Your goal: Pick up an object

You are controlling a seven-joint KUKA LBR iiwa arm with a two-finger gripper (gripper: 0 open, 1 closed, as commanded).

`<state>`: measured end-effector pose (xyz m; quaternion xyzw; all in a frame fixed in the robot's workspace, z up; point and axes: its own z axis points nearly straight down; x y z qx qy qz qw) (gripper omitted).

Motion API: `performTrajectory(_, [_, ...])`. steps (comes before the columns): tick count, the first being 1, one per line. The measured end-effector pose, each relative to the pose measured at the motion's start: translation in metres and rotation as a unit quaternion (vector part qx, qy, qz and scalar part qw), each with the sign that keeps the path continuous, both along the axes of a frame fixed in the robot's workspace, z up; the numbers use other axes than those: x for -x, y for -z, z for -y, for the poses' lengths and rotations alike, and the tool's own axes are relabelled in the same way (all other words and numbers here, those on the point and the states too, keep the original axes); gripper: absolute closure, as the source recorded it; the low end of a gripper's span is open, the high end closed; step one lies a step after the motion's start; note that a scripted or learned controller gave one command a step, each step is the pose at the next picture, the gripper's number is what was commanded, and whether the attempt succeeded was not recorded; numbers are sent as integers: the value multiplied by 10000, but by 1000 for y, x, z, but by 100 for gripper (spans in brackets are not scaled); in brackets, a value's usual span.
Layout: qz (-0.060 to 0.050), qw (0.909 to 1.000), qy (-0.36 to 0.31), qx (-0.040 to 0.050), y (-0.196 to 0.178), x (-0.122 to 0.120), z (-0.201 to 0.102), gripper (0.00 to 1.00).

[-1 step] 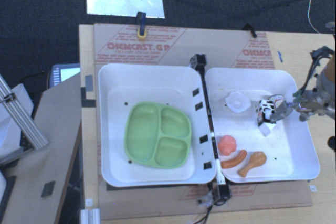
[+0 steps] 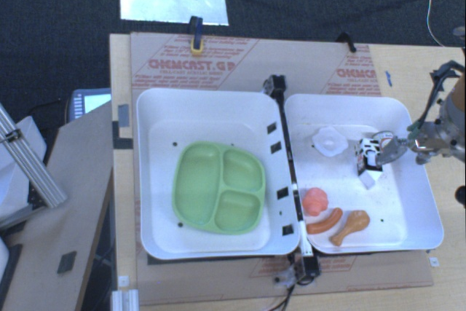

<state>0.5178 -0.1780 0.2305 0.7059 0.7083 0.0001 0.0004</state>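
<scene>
Two bins sit on the table, and in the right bin (image 2: pixel 415 193) the gripper (image 2: pixel 378 149) meets a small carton (image 2: pixel 369 159), though whether it grips I cannot tell; a good pick needs the carton centred before lifting straight up.

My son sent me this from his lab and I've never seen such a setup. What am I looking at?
A camera fixed above a bench looks down at a slant on two shallow white bins. The left bin holds a green divided plate. The right bin holds toy food: a sausage, a drumstick, a pinkish round piece, a white translucent piece and a small black-and-white carton. From the right reaches a robot arm; its gripper sits at the carton. Whether it grips the carton I cannot tell.
</scene>
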Motion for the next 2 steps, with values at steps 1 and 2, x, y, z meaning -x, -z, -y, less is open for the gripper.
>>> performTrajectory(1, [-13,10000,12,-6,60,5,4,0])
performTrajectory(2, [-9,10000,12,-6,122,7,4,0])
